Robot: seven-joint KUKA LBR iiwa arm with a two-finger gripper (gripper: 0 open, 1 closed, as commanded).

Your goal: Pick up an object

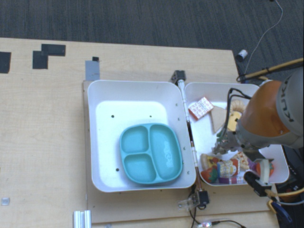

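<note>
Over the right bin (pixel 280 167), the arm (pixel 266 113) reaches down, its end effector (pixel 222 146) low among a heap of small objects (pixel 227 167) at the bin's front; whether it is open or closed, or grips anything, I cannot tell. A red-and-white packet (pixel 200 108) lies near that bin's back left corner. The left bin (pixel 109 99) holds a blue divided plate (pixel 151 152). Both bins sit on the table (pixel 42 141).

Legible markings: partial black lettering "KU" on the grey arm (pixel 289 99), at the frame's right edge. Print on the red-and-white packet (pixel 200 108) too small to read.
</note>
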